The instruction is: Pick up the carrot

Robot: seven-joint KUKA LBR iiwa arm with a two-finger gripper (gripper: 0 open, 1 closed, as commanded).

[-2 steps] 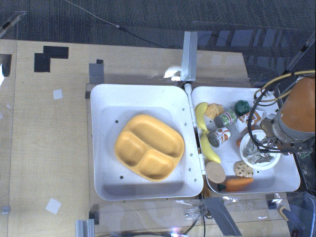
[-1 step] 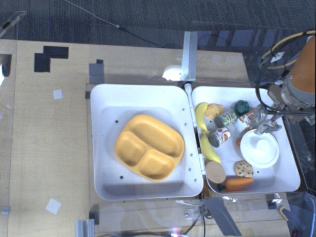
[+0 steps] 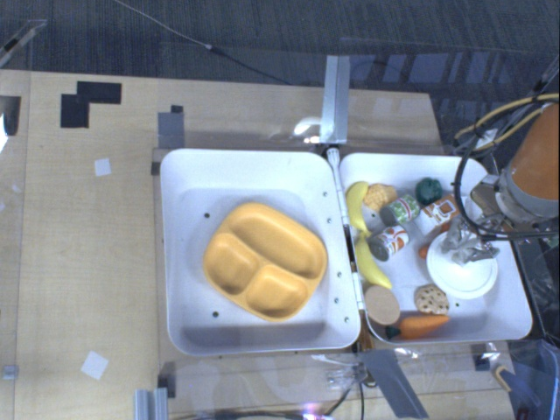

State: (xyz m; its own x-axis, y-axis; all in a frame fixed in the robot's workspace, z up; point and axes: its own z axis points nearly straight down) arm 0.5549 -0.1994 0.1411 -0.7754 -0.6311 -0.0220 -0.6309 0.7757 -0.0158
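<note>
Carrot (image 3: pixel 423 325): orange, dark stem end at left; lying flat along right bin's front wall

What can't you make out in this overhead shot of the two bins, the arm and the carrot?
- Gripper, camera view: seen from above over the white plate; too small to tell its finger state.
- Carrot: its left end is tucked against the round brown disc, so the tip is unclear.
- Cans: labels too small to read.
- Arm: cut off by the right edge.
</note>
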